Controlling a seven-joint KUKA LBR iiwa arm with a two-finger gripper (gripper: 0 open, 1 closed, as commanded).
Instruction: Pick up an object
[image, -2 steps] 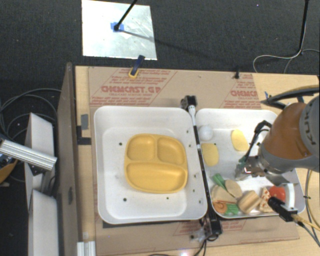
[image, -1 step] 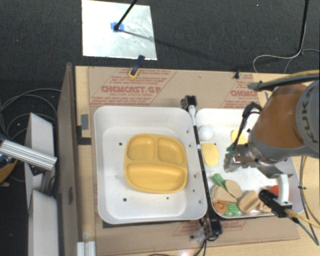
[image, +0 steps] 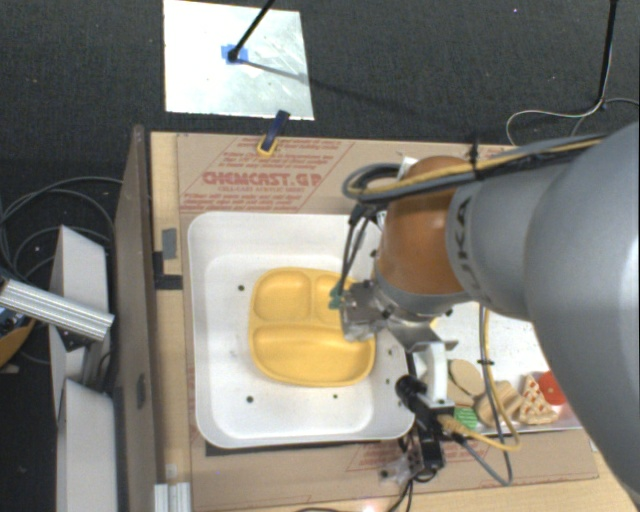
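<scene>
Arm over the yellow plate in the left bin

The gripper (image: 357, 318) sits at the right edge of the divided yellow plate (image: 300, 340) inside the left white bin (image: 225, 400); can't tell how it's set. Small toys (image: 510, 395) lie to the right.

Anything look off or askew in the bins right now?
Nothing spilled or damaged. The yellow divided tray lies flat in the left bin, right side up; the tool sits at its right edge. The arm hides much of the right bin.
</scene>
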